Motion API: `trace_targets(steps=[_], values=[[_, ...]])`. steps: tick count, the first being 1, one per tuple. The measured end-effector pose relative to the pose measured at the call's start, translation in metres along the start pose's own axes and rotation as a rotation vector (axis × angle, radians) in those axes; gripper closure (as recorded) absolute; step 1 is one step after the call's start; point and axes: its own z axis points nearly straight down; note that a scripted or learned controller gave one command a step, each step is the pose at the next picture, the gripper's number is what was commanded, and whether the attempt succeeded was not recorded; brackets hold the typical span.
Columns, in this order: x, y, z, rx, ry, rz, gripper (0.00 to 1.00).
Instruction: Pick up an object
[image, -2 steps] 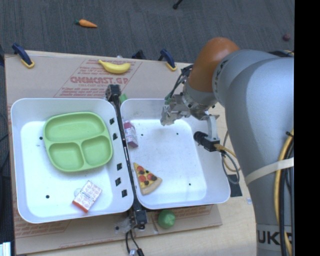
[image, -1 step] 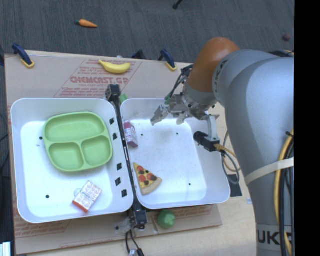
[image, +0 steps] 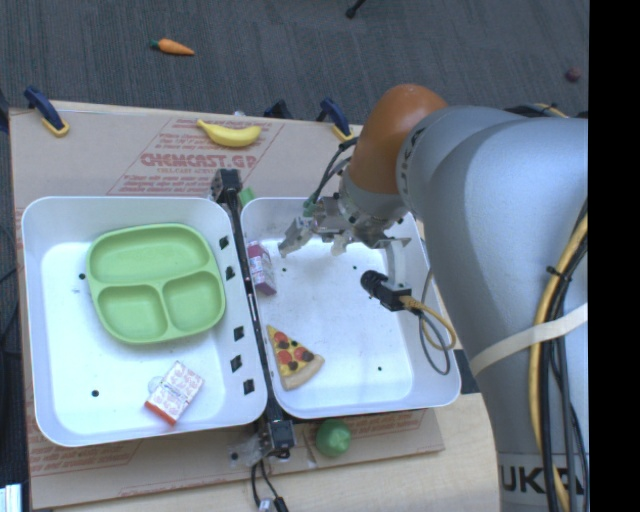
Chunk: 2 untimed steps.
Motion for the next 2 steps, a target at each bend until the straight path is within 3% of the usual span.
trace_targets(steps=[1, 2], values=[[0.000, 0.000, -0.011, 0.001, 0.000, -0.003, 1.00], [0.139, 0.001, -0.102, -0.004, 0.002, -0.002, 1.00]])
